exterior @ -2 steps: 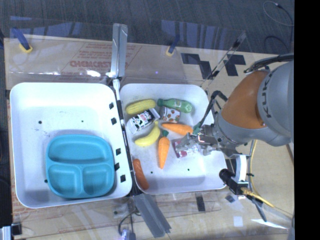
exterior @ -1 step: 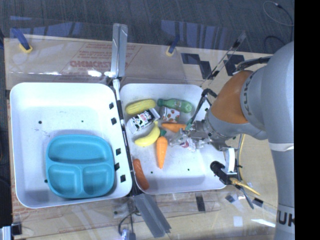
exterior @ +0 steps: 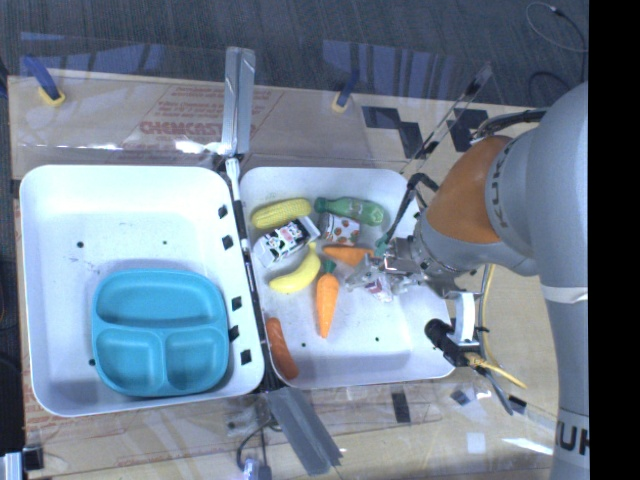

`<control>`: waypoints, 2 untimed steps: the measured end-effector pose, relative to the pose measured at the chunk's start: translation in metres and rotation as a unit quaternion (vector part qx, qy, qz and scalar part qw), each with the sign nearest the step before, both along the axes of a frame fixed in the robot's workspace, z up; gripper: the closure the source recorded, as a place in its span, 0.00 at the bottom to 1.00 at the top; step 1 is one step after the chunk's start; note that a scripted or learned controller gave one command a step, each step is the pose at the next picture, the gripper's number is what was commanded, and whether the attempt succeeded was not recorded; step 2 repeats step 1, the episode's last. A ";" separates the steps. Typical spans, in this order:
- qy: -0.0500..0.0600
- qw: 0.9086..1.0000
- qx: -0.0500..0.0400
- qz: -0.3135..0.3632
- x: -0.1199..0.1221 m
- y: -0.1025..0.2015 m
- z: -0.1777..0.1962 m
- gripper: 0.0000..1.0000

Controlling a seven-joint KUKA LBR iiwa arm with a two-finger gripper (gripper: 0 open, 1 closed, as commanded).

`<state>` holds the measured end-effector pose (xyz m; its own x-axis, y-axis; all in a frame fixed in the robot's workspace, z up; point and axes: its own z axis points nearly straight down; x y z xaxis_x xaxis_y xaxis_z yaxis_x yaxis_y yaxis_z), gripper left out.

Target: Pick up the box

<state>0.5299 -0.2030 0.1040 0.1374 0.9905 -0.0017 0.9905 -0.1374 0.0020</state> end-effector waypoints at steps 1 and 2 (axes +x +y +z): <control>0.002 0.998 0.001 -0.060 0.054 0.033 0.102 1.00; 0.002 0.998 0.001 -0.060 0.054 0.033 0.102 1.00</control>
